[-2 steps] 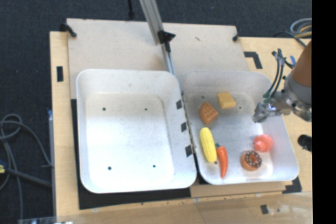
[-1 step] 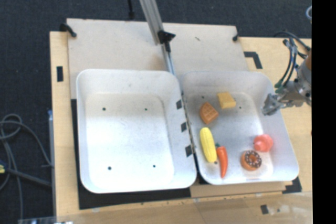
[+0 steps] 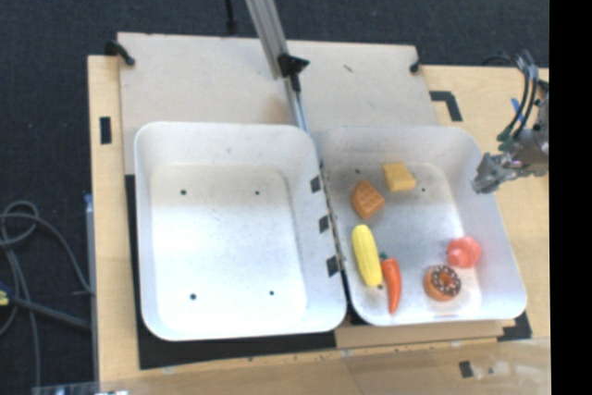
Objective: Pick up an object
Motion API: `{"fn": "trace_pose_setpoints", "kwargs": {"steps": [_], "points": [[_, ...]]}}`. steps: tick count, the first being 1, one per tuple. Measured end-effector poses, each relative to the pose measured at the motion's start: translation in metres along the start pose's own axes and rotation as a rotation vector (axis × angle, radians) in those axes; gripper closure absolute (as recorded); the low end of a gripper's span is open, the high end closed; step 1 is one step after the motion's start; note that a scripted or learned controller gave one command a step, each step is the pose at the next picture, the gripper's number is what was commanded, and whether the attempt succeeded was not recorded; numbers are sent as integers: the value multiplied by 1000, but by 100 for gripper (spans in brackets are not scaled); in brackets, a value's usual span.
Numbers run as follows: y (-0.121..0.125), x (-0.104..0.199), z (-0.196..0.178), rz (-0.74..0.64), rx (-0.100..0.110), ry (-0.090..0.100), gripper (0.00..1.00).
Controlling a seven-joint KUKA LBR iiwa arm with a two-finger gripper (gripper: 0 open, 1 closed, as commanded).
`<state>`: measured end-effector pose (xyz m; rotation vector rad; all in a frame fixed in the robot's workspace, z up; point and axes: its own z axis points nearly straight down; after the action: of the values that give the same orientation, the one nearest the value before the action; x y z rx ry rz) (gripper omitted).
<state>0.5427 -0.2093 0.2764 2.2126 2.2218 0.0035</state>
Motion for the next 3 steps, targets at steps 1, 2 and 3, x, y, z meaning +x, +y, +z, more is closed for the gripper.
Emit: {"fn": "trace_pose_setpoints", "kwargs": {"steps": [1, 2, 3], "points": [[20, 54, -4, -3, 2, 2, 100], [38, 104, -7, -2, 3, 2, 100], [54, 152, -8, -2, 3, 2, 100]]}}
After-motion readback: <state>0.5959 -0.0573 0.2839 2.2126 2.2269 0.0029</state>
